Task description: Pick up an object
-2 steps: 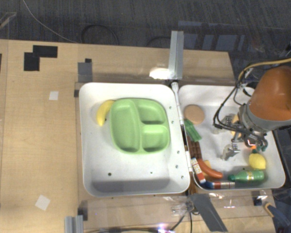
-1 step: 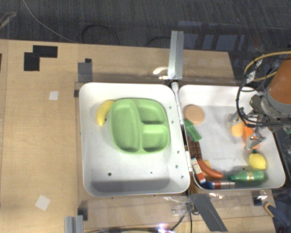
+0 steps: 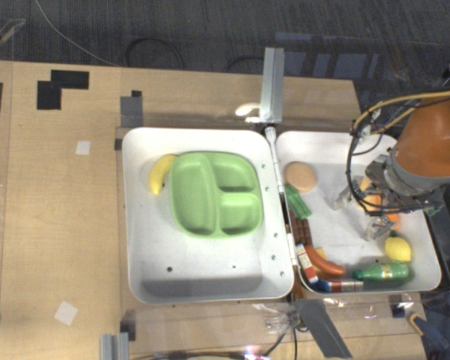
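My gripper (image 3: 373, 211) hangs low over the right side of the right bin (image 3: 330, 156), under the orange-banded wrist (image 3: 433, 145). An orange object (image 3: 376, 198) lies partly hidden right beneath it. Just in front of the gripper sits a yellow lemon (image 3: 397, 250), and a green bottle (image 3: 382, 273) lies along the bin's front wall. A tan round piece (image 3: 301, 176) rests at the bin's back left.
Along the right bin's left wall lie a green stick (image 3: 297, 202), a brown bar (image 3: 303, 235), a red sausage (image 3: 320, 261) and a blue-red marker (image 3: 337, 283). The left bin (image 3: 187, 276) holds a green divided plate (image 3: 214, 193) and a banana (image 3: 161, 172).
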### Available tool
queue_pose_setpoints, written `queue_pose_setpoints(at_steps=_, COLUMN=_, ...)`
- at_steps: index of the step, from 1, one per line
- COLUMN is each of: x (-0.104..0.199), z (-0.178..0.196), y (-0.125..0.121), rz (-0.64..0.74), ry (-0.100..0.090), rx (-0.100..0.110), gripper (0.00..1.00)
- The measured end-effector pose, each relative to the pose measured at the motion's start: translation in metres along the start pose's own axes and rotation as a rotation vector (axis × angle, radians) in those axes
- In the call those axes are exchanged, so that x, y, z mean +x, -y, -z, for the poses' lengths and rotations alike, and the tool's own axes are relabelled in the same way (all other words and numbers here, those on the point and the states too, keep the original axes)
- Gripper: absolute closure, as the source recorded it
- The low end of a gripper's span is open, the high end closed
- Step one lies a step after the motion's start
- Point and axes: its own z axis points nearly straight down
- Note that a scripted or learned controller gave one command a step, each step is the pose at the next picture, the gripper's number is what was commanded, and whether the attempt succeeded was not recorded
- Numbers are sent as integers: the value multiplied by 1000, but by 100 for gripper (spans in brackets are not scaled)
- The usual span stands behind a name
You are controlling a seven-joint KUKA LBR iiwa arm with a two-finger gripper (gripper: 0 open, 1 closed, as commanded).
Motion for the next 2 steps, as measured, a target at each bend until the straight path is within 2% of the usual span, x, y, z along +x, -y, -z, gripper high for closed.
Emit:
queue_pose_setpoints(at_steps=1, x=-6, z=13, y=1, rz=0, ry=15, rx=8, gripper=100)
queue_pose_setpoints(at_steps=2, x=-84, z=149, y=50, rz=149, ry=4, rx=-1, gripper=100)
